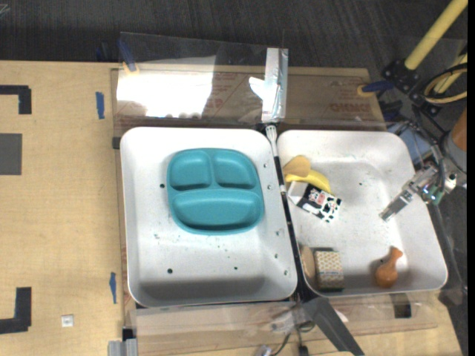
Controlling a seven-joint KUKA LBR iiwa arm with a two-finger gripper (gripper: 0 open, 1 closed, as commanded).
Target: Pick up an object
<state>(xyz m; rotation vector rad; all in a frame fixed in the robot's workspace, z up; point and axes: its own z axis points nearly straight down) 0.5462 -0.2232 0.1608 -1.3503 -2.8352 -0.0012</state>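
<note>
The right bin (364, 150) holds several objects. A yellow banana (304, 170) lies at its left side, touching a small white box with black and red print (319, 200). A tan speckled block (328, 267) sits in the front left corner. An orange-brown gourd-shaped toy (387, 268) rests near the front right corner. My gripper (401, 201) reaches in over the bin's right side, above bare bin floor, up and to the right of the gourd toy and well right of the box. Nothing shows in its grasp.
The left bin (141, 221) carries a teal divided plate (215, 190). A clear plastic sheet with a taped post (274, 87) stands behind the bins. Cables and a yellow bar (438, 28) crowd the far right.
</note>
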